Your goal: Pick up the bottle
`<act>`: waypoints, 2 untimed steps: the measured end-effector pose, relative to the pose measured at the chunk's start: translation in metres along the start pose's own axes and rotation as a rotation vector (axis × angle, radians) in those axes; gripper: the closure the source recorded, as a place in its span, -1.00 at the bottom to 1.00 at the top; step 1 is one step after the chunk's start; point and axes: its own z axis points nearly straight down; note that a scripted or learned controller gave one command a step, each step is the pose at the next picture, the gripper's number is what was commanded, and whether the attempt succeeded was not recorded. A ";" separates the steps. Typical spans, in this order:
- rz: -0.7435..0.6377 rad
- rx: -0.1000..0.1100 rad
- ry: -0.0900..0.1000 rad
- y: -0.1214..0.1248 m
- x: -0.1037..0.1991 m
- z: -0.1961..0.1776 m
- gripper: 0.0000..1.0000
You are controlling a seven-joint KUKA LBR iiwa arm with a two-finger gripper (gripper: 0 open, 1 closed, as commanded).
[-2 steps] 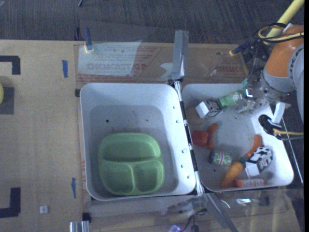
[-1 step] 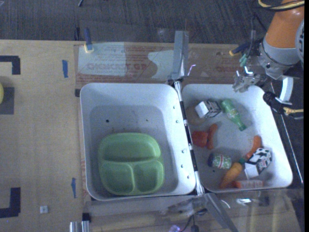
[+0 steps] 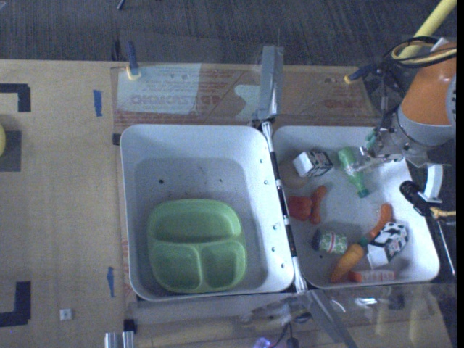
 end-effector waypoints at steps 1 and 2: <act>-0.043 0.019 0.010 0.038 0.040 -0.123 1.00; -0.042 0.022 0.011 0.037 0.040 -0.122 -1.00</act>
